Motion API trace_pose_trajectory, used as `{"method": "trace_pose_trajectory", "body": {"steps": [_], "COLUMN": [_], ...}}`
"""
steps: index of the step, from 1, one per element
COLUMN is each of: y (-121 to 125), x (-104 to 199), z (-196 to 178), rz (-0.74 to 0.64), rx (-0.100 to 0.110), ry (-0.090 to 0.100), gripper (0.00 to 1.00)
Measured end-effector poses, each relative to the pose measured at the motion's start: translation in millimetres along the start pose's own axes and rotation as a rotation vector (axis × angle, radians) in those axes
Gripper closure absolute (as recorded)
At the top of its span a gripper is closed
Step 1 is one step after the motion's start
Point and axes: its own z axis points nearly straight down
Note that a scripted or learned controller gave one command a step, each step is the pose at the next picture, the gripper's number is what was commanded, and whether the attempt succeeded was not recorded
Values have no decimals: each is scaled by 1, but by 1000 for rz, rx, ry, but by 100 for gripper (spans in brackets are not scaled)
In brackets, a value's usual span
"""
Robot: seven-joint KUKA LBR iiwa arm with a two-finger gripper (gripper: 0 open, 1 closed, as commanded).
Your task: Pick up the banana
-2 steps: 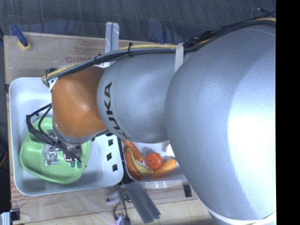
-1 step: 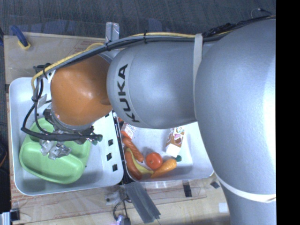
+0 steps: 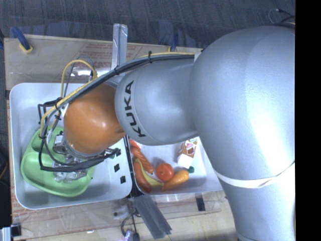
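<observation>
A pale wooden worktop (image 3: 45, 54) fills the middle of the frame, with dark ribbed flooring along the top. Two shallow white plastic bins sit side by side: the left bin (image 3: 25, 92) and the right bin (image 3: 198, 177). The yellow curved banana (image 3: 148, 175) lies in the right bin at lower centre, among a red tomato (image 3: 164, 171), an orange carrot (image 3: 176, 179) and a small white carton (image 3: 187, 153). The grey arm with its orange band (image 3: 90, 122) stretches across from the right, its end effector (image 3: 67, 169) low over a green bowl-like object (image 3: 35, 167) in the left bin; whether it is apart or together I cannot tell.
</observation>
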Motion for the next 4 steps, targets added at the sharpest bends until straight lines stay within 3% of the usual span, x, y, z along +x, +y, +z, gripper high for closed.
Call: {"method": "trace_pose_trajectory", "body": {"steps": [1, 2, 3, 4], "y": [17, 28, 24, 29], "x": [-2, -19, -13, -25], "z": [-51, -26, 2, -94], "rz": [262, -301, -627, -415], "rx": [3, 2, 5, 4], "ry": [-3, -3, -2, -2], "gripper": [100, 100, 100, 100]}}
